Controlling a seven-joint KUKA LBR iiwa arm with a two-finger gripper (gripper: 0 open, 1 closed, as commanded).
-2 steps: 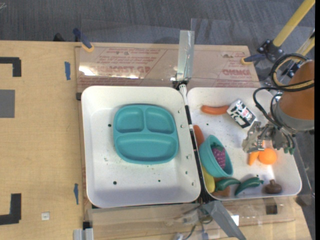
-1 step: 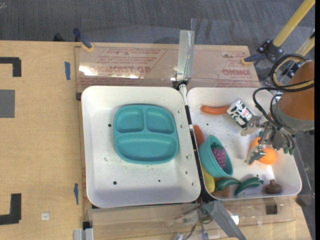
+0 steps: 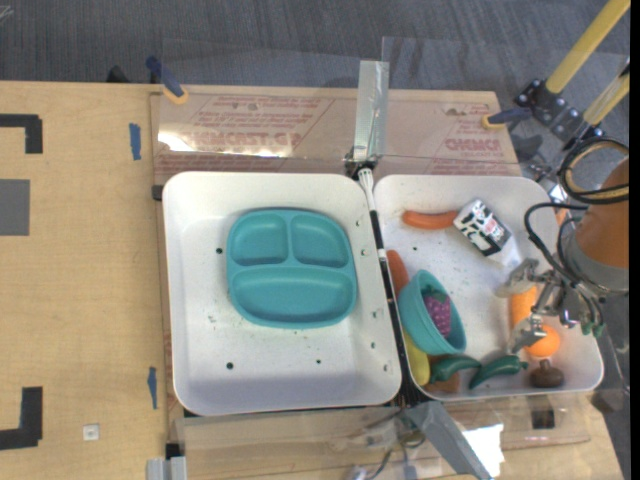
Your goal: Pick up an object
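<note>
My gripper point(image 3: 543, 316) hangs low over the right side of the right bin point(image 3: 452, 196), the arm coming in from the right. Directly under and beside it lie an orange ball point(image 3: 542, 345) and an elongated orange piece point(image 3: 519, 306); the gripper's metal parts overlap both. Whether either is held cannot be made out. A small brown object point(image 3: 545, 374) sits just in front of the ball. A green pepper-like piece point(image 3: 495, 370) lies along the bin's front edge.
The right bin also holds an orange carrot point(image 3: 430, 220), a black-and-white packet point(image 3: 482, 227), a tipped teal bowl with purple grapes point(image 3: 437, 314), a red piece point(image 3: 396, 267) and a yellow piece point(image 3: 417, 366). A teal divided plate point(image 3: 291, 267) lies in the left bin point(image 3: 190, 298).
</note>
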